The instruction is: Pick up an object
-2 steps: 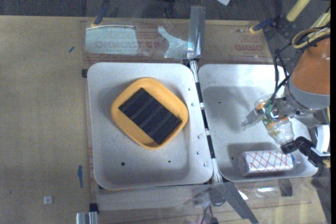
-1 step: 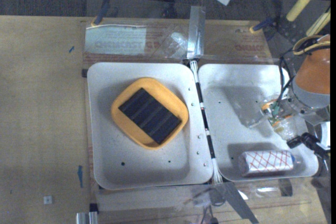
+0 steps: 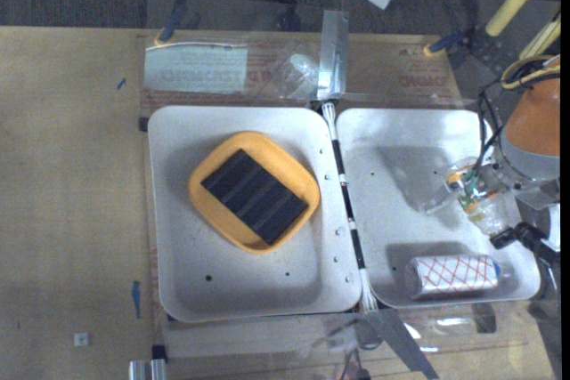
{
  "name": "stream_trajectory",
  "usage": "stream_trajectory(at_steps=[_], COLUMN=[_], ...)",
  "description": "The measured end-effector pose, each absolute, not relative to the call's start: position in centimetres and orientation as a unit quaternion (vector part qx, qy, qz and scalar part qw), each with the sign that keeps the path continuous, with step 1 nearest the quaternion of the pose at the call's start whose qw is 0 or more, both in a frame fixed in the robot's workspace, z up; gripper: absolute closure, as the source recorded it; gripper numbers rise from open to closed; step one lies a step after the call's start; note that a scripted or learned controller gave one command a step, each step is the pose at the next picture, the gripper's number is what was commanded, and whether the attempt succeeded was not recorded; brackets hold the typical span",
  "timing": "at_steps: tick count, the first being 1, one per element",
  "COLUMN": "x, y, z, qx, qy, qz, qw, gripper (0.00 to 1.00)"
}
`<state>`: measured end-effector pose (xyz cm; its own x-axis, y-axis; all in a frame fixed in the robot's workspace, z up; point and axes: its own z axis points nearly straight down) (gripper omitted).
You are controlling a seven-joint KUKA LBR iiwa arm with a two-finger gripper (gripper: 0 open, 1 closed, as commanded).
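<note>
Two shallow white bins sit side by side on the wooden bench (image 3: 62, 191); the left bin (image 3: 178, 280) holds an orange tray-like object (image 3: 207, 176) with a dark ribbed panel (image 3: 256, 196) set into its top, lying tilted near the bin's middle; the right bin (image 3: 392, 156) holds a cylinder wrapped in a red-and-white lattice pattern (image 3: 452, 273), lying on its side close to the near wall, its long axis running left to right; the arm (image 3: 534, 125) reaches in from the right, its orange band showing above the right bin's right edge; the gripper (image 3: 470, 191) hangs over the right part of that bin, a cluster of translucent and wired parts too blurred to read, so whether it is open or closed cannot be told; the cylinder lies nearer the camera than the gripper and slightly to its left, apart from it with bare bin floor between; nothing is seen gripped; the orange object lies well apart from the gripper, across the divider between the bins.
</note>
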<state>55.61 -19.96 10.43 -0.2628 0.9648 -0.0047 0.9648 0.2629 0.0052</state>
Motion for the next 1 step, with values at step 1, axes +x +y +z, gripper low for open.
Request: stream_trajectory(at_steps=[1], x=[58.20], y=[-14.84], z=[18.96], qx=[0.579], qy=[0.815], qz=[0.0002], qw=[0.001], gripper=[1.00])
